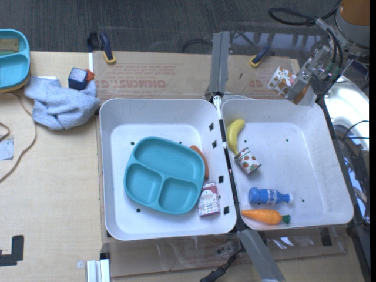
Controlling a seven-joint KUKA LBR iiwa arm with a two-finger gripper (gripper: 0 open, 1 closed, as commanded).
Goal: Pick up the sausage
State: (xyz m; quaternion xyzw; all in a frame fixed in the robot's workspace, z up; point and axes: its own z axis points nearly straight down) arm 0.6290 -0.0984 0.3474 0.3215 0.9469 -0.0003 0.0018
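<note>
1. Gripper (310, 75) hangs at the upper right of the scene, above the far right corner of the right bin (314, 157). Nothing sits between its fingers; whether they are spread or closed cannot be told from this angle.
2. Sausage (200, 159), the task's thing, lies in the left bin (111, 175), well apart from the gripper, down and far to its left. It is orange-red, and only a curved sliver shows, tucked against the right rim of a teal divided plate (165, 174).
3. Beside the plate's lower right corner, still well to the gripper's lower left, a small red and white carton (209, 200) lies just below the sausage.
4. In the right bin, closest to the gripper but still apart from it, a yellow banana (235, 134) lies near the divider, down and to the gripper's left.
5. Just below the banana a small printed can (248, 161) lies tilted.
6. Further down, almost under the gripper's line but near the front rim, a blue and white bottle (268, 197) lies on its side, and an orange carrot (265, 217) lies just beneath it.
7. Far to the gripper's left, on the wooden bench (53, 187), a grey cloth (61, 104) lies crumpled with a small dark blue cube (78, 78) at its top edge.
8. At the far left edge a second teal tray (13, 57) is partly cut off.
</note>
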